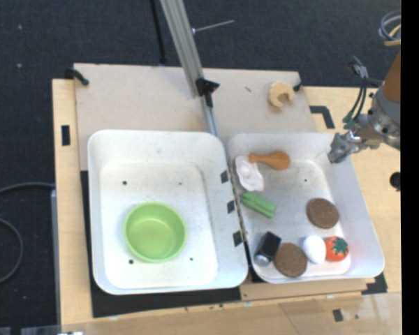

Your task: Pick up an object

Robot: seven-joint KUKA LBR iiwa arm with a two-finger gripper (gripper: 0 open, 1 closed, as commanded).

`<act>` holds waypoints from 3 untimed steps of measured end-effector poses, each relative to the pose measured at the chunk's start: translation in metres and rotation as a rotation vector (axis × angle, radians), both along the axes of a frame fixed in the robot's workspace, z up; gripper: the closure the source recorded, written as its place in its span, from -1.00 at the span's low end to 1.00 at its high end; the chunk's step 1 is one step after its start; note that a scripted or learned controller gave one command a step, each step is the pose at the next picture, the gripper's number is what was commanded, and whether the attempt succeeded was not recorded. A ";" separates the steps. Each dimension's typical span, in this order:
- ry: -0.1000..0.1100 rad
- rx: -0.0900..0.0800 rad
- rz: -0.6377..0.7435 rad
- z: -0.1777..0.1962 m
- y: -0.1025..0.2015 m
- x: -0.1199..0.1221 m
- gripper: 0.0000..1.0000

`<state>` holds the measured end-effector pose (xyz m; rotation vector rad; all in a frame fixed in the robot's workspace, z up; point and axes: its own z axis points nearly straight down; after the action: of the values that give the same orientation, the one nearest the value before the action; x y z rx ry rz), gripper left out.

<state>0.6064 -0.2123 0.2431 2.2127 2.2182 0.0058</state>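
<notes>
The right bin [349, 187] holds several small objects: a brown drumstick [271, 160], a white crumpled piece [248, 174], a green block [258, 205], a brown disc [322, 213], a second brown disc [290, 259], a black item [267, 247], a white egg [313, 248] and a red tomato-like toy [337, 249]. My gripper [341, 147] hangs at the bin's upper right corner, above the rim, with nothing visible between its fingers. It is well apart from the objects.
The left bin [112, 159] contains a green bowl [155, 232]. A tan object [281, 93] lies on the board behind the bins. A slanted metal pole [185, 40] rises behind the gap between the bins.
</notes>
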 end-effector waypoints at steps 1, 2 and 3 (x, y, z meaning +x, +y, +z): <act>0.002 0.001 0.001 0.043 -0.001 0.001 1.00; 0.005 0.002 0.003 0.040 0.046 0.019 1.00; 0.009 0.003 0.003 0.023 0.097 0.025 1.00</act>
<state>0.6315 -0.1151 0.2658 2.2149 2.2282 -0.0004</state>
